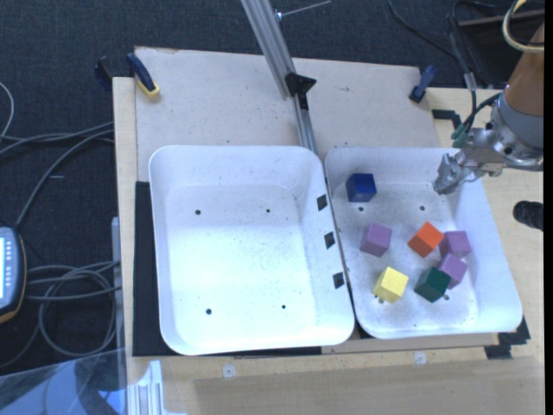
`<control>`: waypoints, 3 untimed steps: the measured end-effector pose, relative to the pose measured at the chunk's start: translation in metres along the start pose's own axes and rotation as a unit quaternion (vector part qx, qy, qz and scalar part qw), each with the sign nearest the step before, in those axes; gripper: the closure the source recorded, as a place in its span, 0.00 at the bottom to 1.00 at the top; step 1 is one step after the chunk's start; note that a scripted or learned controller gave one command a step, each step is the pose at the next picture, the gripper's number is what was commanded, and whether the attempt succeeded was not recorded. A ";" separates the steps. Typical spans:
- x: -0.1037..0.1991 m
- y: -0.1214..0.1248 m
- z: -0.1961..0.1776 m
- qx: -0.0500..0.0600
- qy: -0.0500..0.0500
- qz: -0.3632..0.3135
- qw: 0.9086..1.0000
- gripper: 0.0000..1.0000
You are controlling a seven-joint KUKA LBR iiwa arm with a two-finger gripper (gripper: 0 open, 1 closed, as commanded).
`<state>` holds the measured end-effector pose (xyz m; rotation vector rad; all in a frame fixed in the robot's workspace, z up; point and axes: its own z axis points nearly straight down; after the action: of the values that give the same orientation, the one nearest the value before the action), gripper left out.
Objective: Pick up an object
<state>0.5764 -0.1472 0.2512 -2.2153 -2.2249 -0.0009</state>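
Observation:
The right bin holds several small blocks. A blue cube sits toward its back left. A purple cube lies in the middle, with a yellow cube in front of it. An orange cube, two purple cubes and a dark green cube cluster at the right. My gripper hangs over the back right part of this bin, above and apart from the blocks, with nothing visible between its fingers.
The left bin sits beside the right one, with black clips along the shared rim. A metal pole slants across the back of the bench. Blue clamps grip the board's far edge.

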 end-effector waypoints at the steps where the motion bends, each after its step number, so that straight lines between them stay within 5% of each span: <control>1: 0.047 -0.003 -0.006 -0.001 0.001 -0.001 1.000 1.00; 3: 0.163 -0.029 0.002 0.000 0.001 -0.002 1.000 1.00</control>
<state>0.5471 0.0153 0.2491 -2.2101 -2.2269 -0.0023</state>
